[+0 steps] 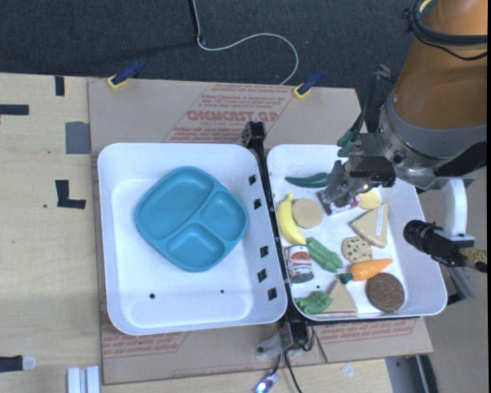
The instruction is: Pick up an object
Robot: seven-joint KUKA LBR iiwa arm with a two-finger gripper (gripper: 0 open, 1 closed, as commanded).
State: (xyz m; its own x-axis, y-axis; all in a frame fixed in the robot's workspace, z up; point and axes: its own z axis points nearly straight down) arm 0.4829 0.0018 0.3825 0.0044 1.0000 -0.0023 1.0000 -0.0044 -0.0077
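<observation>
Gripper (341, 193) hovers in the right bin's (438, 301) upper part, just above-right of the round cookie (306, 213); finger spacing unclear.

This looks like a robotics lab: an industrial arm (442, 72) stands over a cardboard-covered worktop (229, 113) held by clamps (127, 74), with two white bins (114, 244), toy food (290, 219), black floor markers (4, 117) and loose cable (245, 43).

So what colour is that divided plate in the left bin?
Light blue: the divided plate, clearest in the camera view.
</observation>
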